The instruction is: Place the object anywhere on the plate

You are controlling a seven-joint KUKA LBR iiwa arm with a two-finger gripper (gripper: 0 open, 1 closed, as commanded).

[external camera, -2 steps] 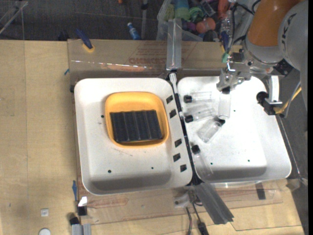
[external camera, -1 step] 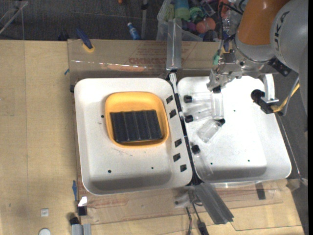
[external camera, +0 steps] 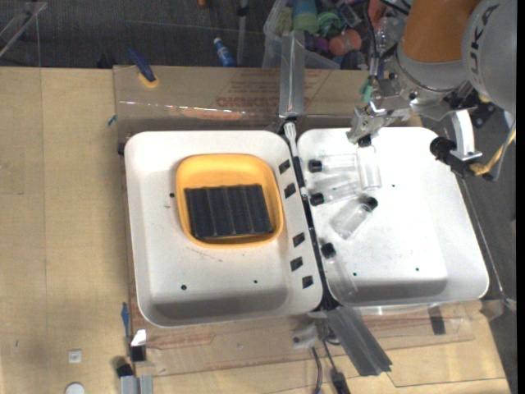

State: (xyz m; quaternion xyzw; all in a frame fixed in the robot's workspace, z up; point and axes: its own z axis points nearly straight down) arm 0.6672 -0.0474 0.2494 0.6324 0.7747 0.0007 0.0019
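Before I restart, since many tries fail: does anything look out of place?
Yes. The clear vials lie tipped at odd angles in the right bin, none on the yellow plate, which holds a dark ridged block. The gripper hovers above them.

Bright, even light from overhead, and the two white bins nearly wash out. Soft shadows sit just under their near rims. The background up top is dim and murky. The grain is coarse, with the arm slightly blurred.
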